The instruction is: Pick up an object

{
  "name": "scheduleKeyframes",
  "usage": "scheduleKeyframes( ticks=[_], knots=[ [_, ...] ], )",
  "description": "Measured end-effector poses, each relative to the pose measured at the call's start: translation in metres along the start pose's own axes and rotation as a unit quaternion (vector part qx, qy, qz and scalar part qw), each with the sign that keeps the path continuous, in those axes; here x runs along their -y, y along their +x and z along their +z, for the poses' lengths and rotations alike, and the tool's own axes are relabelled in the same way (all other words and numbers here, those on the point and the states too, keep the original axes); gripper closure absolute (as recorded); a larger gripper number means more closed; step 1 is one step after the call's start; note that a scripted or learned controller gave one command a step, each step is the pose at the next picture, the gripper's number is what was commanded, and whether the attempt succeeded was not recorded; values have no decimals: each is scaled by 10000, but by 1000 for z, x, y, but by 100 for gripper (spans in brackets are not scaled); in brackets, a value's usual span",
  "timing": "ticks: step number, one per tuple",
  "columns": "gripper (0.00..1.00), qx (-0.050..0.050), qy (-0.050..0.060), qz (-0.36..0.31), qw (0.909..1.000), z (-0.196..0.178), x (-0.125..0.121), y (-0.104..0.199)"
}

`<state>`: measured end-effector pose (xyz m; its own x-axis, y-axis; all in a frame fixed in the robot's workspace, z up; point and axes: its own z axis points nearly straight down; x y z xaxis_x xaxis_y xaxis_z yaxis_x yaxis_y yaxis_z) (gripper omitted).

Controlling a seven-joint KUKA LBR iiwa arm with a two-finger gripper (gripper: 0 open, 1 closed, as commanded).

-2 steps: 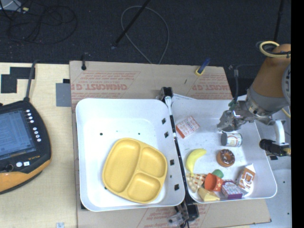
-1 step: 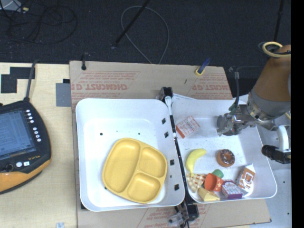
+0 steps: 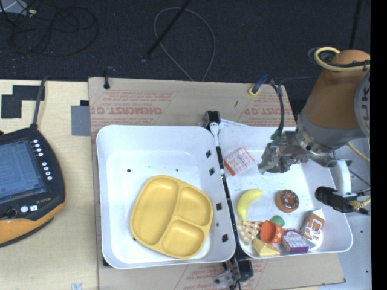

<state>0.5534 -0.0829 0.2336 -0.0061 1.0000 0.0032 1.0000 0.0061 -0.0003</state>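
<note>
Toys crowd the right bin's (image 3: 338, 246) near end: banana (image 3: 248, 201), donut (image 3: 287, 200). Past them, end effector (image 3: 277, 159) hovers low beside a red-white packet (image 3: 239, 160); can't tell its spread. Approach step; next: descend on one target.

Yellow tray (image 3: 171, 215), yellow banana (image 3: 248, 200)

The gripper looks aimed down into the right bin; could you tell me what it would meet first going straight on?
Probably the bare floor of the right bin, between the red-and-white packet and the banana. The gripper hangs there, though depth is unclear.
</note>
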Motion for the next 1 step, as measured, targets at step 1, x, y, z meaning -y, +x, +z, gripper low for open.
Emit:
scheduleKeyframes(
  ticks=[1],
  knots=[
    [100,2,28,8,10000,4,22,57]
  ],
)
